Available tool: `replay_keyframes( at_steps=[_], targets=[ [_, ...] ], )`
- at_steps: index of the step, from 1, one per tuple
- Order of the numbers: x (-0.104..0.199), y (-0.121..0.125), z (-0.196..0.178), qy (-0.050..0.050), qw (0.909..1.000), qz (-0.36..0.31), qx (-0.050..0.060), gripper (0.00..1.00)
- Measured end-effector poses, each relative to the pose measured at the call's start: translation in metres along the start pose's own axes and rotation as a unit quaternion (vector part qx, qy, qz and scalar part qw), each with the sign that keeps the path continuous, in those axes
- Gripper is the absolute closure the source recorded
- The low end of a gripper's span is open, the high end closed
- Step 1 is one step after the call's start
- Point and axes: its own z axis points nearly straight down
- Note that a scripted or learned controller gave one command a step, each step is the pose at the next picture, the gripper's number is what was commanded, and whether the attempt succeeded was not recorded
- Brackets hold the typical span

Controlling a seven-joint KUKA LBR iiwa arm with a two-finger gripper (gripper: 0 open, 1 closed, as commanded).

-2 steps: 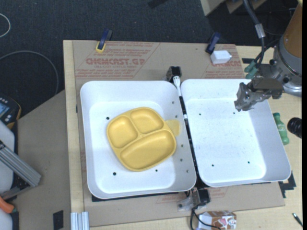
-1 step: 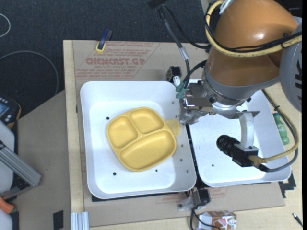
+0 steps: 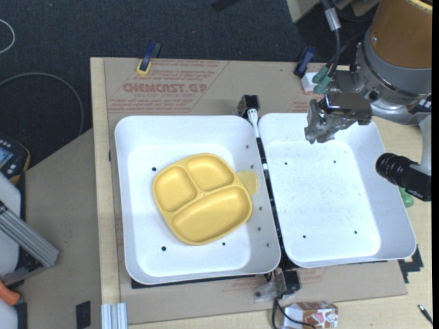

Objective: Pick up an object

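Over the far edge of the right-hand shallow white plastic bin (image 3: 343, 204), near its upper rim: the grey two-finger gripper (image 3: 317, 134) of the grey arm with the orange band (image 3: 405, 26), pointed down, well apart from anything to lift. Fingers too dark and bunched from this slant to judge; cannot tell whether parted or closed, though nothing visible between them. In the left-hand shallow white plastic bin (image 3: 137, 184), lying flat and slightly turned: the yellow three-compartment plastic plate (image 3: 201, 198), two small wells toward the far side, one long well toward the near side, a small pale yellow tab (image 3: 247, 181) just beside its right edge. Nothing else worth grasping in the right bin, only specks. Probably best to travel left across the black divider clips (image 3: 248, 108) between the bins, high enough to clear both rims, then come down over the plate. Flat, broad, shallow thing, so no gripping across the whole width; better to straddle a thin wall, either the outer rim nearest the arm or one of the raised ridges between wells, one finger each side. Wise to open wide before descending, to line the closing direction square across the ridge, to stop short of the bin floor. Likely risks: smooth plastic slipping, plate tilting and sliding off an off-centre pinch, rim skating away under a glancing touch.
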Motion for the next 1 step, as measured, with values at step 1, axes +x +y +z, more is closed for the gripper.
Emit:
replay_keyframes(
  at_steps=[1],
  targets=[
    [0.0729, -0.0014, -0.0038, 0.001, 1.0, -0.006, 0.005, 1.0]
  ],
)
